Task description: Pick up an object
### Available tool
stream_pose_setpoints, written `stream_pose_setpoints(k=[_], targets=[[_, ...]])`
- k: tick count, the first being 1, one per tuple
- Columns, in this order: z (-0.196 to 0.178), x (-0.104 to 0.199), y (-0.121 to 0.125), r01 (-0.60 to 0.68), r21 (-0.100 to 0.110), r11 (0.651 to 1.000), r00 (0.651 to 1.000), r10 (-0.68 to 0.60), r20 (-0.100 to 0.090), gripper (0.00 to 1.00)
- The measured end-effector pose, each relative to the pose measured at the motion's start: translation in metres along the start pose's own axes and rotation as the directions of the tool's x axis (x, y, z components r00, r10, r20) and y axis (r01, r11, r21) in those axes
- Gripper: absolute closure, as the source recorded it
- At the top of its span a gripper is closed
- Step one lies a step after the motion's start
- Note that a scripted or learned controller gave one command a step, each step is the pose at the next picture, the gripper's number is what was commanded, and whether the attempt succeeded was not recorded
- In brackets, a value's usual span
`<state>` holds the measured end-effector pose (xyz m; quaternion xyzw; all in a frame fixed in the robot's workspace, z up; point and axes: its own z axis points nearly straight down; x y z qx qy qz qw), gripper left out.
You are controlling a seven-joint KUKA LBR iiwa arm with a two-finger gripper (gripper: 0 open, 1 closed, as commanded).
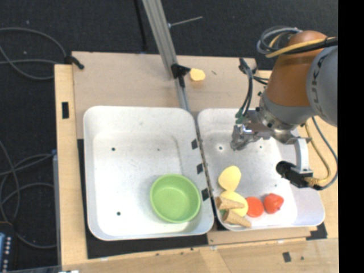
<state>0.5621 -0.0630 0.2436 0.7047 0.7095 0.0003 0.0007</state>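
Observation:
My gripper [238, 139] hangs over the right bin [301, 209], near its upper middle, below the orange wrist band. Nothing shows between its fingers. Below it in the same bin lie a pale yellow rounded piece [229, 177], a tan and yellow cluster of food shapes [234, 208] at the front left corner, and two red pieces [255, 207] [273, 202] beside them. The gripper is well above and apart from all of these.
The left bin [108, 152] holds a green bowl [174, 198] near its front right. A small yellow object [197, 74] lies on the bench behind the bins, next to a slanted metal pole [162, 33]. Cables and a black connector [291, 174] hang at the arm's right.

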Motion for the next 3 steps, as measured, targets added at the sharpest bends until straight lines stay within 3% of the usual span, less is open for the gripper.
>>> stream_pose_setpoints(k=[2, 3], targets=[[-0.004, 0.108, 0.06, 0.002, -0.001, 1.0, 1.0, -0.002, -0.003, 1.0], [0.007, 0.151, 0.077, -0.001, 0.0, 1.0, 1.0, 0.001, 0.001, 1.0]])
